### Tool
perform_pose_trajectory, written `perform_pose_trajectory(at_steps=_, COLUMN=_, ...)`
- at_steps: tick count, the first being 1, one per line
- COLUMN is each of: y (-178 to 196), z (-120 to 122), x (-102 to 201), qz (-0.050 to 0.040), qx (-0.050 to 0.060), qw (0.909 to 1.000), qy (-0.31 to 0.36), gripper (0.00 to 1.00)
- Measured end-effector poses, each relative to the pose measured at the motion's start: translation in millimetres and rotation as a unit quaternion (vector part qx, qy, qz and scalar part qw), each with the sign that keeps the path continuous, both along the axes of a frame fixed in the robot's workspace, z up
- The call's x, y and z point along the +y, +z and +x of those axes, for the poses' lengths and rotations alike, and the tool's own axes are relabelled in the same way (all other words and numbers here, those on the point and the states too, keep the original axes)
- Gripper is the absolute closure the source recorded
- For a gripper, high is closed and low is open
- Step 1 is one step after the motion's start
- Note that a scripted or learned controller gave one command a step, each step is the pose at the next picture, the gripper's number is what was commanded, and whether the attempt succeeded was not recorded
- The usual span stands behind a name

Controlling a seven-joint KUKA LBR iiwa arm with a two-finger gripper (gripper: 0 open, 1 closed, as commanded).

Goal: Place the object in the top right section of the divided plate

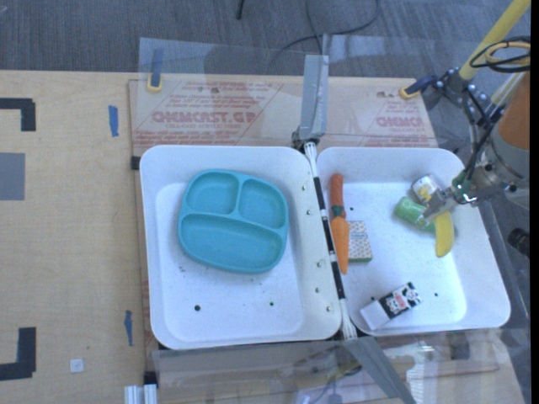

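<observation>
Gripper (445, 204) at right — finger state unreadable; seat squarely on the banana (443, 236) before lifting toward the blue divided plate (233, 222).

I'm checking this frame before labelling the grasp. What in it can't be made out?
- Claw, camera view: its tips blur into the green object and banana; whether it grips anything is unreadable.
- Arm: cut off by the right edge.
- Green object: too small and partly covered to identify.
- Small carton: its print is too small to read.

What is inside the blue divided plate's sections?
All three sections of the blue divided plate show bare blue surface, with no object inside. Nothing covers the plate, which sits in the left white bin.
</observation>
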State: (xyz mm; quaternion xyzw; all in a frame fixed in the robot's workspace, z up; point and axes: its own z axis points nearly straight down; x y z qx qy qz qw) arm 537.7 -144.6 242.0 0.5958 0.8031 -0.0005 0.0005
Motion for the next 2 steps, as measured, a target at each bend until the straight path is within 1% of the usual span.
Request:
perform_pose_trajectory(at_steps=1, y=-3.7, z=44.9, x=58.5, qz=-0.0001, qx=-0.002, qw=0.9973, qy=0.073, gripper=1.0)
perform_pose_trajectory(at_steps=2, y=-4.8, z=47.0, x=119.6, qz=0.0007, qx=0.0, qw=0.9892, qy=0.147, gripper=1.0)
